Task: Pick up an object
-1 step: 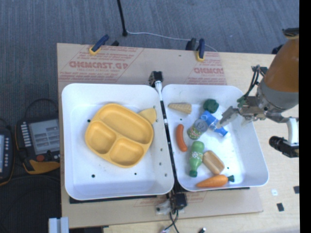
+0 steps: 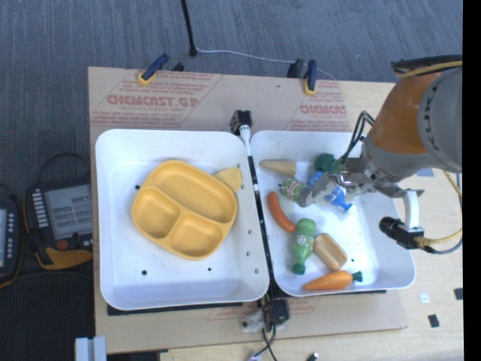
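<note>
1. Blue and grey small items [image 2: 325, 189] lie clustered in the upper middle of the right bin [image 2: 391, 273], directly beside the pincer [image 2: 340, 180]; they overlap and blur together, so which piece is which cannot be told.
2. The pincer sits low over that cluster at the end of the grey arm [image 2: 421, 138] with its orange band, reaching in from the right. Whether its fingers are spread or pressed together cannot be told, nor whether anything sits between them.
3. A dark green round piece [image 2: 325, 162] lies just above the cluster, and a pale tan bread-like piece [image 2: 278, 167] lies to its left near the bin's upper left corner.
4. An orange sausage-shaped toy [image 2: 281, 212] lies slantwise below that, near the bin's left wall.
5. A green bottle [image 2: 304, 245] lies in the lower middle, touching a tan bun-like piece [image 2: 330, 250] on its right.
6. An orange carrot [image 2: 328, 281] with a green tip rests along the bin's lower edge.
7. The left bin [image 2: 120, 277] holds a yellow divided plate [image 2: 185, 208], with a yellow wedge [image 2: 230, 177] at its upper right edge.
8. Both bins rest on a brown worktop [image 2: 150, 100] with clamps [image 2: 153, 68] at its far edge.
</note>
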Robot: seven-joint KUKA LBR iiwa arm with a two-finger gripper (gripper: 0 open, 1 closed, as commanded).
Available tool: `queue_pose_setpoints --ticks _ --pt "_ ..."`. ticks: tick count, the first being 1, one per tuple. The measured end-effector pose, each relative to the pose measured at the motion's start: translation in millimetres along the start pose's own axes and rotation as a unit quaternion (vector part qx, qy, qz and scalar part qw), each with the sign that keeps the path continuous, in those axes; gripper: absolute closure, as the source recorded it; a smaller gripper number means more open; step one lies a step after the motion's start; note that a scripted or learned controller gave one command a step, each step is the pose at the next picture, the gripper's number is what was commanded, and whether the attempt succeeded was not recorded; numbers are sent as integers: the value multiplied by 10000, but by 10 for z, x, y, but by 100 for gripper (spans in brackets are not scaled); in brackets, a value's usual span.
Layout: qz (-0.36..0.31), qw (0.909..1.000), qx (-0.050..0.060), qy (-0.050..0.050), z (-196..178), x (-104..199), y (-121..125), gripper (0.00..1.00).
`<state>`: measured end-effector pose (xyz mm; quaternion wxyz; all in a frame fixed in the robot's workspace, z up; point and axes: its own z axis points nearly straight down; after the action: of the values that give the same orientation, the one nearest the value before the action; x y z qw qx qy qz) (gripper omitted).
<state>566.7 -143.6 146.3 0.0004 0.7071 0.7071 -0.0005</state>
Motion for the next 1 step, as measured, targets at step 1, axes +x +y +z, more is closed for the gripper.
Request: queue_pose_setpoints --ticks 1 --pt "-3 10000 2 -1 499 -73 217 0"
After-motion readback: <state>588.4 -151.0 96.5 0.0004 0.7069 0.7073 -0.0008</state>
